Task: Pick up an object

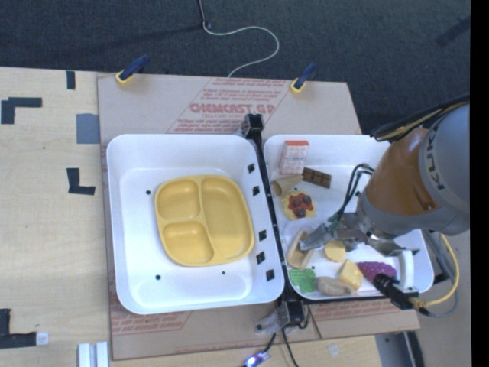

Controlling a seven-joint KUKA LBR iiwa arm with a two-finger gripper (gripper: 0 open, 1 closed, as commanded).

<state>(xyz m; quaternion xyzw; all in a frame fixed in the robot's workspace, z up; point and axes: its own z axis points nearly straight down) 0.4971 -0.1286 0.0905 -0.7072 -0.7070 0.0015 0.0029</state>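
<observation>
Gripper (317, 239), its opening impossible to judge, hovers low in the right bin (344, 142) among toy foods (299, 205), while at nine o'clock the left bin (130, 205) holds a yellow divided plate (204, 220).

Many small toy foods are seen in the right bin (359, 145), at the right of the frame. A small box (294, 157) and a brown bar (316, 178) lie near the top. A yellow cheese wedge (351, 274), a green piece (302, 280) and a purple piece (377, 269) lie at the bottom.
</observation>
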